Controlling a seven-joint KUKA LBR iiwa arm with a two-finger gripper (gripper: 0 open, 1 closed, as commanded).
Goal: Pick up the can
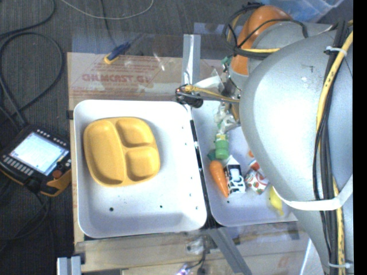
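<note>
A small red-and-white can lies in the right bin, partly tucked under the arm's edge. The big grey arm covers most of that bin. Its wrist end, below the orange band, reaches down at the bin's far left part, where the gripper is mostly hidden by the arm. The gripper sits well above and to the left of the can, apart from it. Nothing shows between its fingers.
Beside the can lie a black-and-white carton, a carrot, a green piece and a yellow item. The left bin holds a yellow divided plate. A pendant lies left of the bench.
</note>
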